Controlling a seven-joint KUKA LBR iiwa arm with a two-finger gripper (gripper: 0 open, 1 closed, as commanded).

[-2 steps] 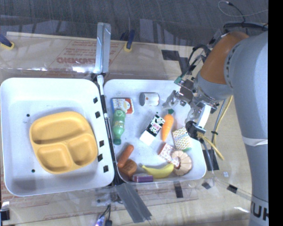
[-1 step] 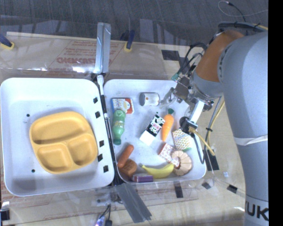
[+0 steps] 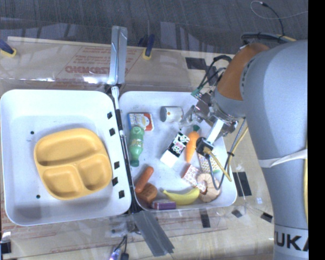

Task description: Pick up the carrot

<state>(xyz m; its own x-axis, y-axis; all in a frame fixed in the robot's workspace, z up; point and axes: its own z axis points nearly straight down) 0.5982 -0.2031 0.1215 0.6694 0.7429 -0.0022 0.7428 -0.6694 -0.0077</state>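
Note:
The carrot (image 3: pixel 190 147) is a short orange piece with a green top, lying in the right bin (image 3: pixel 151 103) near its right side. It rests between a cow-patterned carton (image 3: pixel 175 147) and the arm. My gripper (image 3: pixel 197 118) hangs over the bin just above the carrot's green end, reaching in from the right. Its tips are hidden among the wrist hardware. Nothing can be seen held in it.
The right bin also holds a silver can (image 3: pixel 172 113), a green bottle (image 3: pixel 135 143), a red-and-white packet (image 3: pixel 141 120), a sausage (image 3: pixel 144 176), a banana (image 3: pixel 182 195), a waffle piece (image 3: pixel 192 173) and a bread ring (image 3: pixel 209 187). A yellow divided tray (image 3: pixel 72 161) lies in the left bin (image 3: pixel 16 112).

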